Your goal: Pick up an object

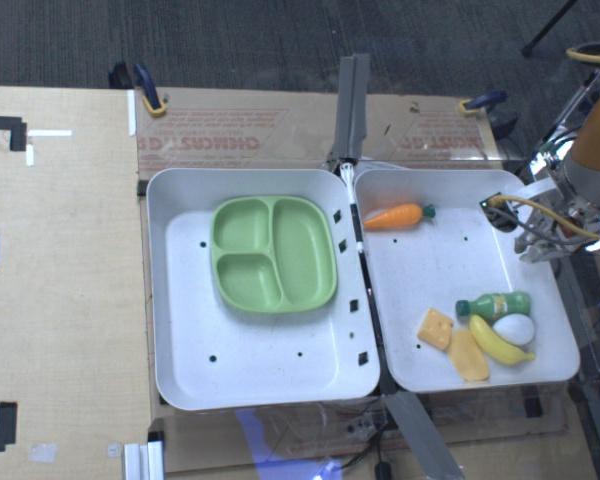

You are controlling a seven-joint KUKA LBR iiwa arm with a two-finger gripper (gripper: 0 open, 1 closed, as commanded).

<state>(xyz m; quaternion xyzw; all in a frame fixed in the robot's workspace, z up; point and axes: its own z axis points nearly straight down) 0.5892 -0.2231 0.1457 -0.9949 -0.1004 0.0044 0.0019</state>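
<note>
From the overhead camera view, the gripper (552, 236) sits at the right bin's (420, 363) three o'clock rim, half lost among cables and metal; whether its fingers are spread or closed cannot be told, and nothing shows between them. The arm runs off the frame at the right, so its upper part is cut away.

In the right bin, a toy carrot (393, 217) lies at eleven o'clock, near the divider. At five o'clock a cluster crowds together: a green bottle (492, 304), a white egg (514, 329) touching it, a banana (499, 341) partly beneath the egg, a cheese wedge (436, 329) and a pale yellow piece (469, 356) whose kind is unclear.

The left bin (180, 368) carries a green divided plate (274, 254) near its centre.

Red printing on the cardboard (230, 138) at twelve o'clock reads upside down and blurred; it cannot be made out on the counter (60, 298).
</note>
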